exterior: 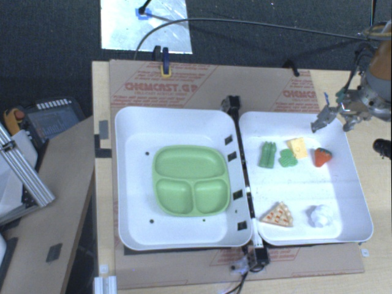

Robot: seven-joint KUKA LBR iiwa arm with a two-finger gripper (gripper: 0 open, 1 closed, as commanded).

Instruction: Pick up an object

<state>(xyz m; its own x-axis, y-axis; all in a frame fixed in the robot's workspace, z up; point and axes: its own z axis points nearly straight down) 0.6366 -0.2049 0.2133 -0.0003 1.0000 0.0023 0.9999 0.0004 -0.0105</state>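
Five small items lie in the right bin (352,182); the gripper (334,122), fingers spread and empty, hovers near the strawberry (323,157), which could roll from a misaligned pinch.

The arm (375,72) is grey metal with an orange band above the wrist, ending in dark grey fingers (320,124).

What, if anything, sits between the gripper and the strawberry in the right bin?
Nothing visible does. The gripper hovers at the right bin's far right corner, and the strawberry lies just in front of it on bare white floor. The cheese wedge lies to the strawberry's left, off that line.
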